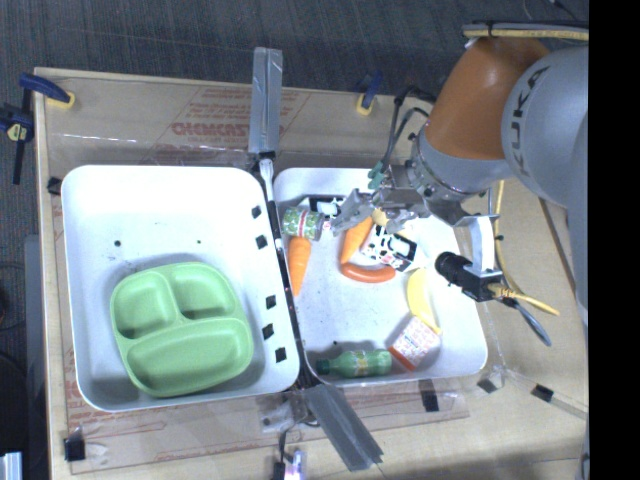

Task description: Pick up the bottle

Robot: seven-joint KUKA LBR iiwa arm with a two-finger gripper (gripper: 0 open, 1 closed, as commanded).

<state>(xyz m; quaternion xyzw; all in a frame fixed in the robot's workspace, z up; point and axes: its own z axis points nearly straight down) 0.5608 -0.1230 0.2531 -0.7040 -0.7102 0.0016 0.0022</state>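
Lying flat against the front wall, the green bottle [356,363] is probably best pinched across its slick body.

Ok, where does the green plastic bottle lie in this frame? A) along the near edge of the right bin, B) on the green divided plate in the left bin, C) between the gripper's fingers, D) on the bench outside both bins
A: the green plastic bottle lies on its side along the near wall of the right bin, beside a small red-and-white carton, well apart from the gripper at the bin's far end.
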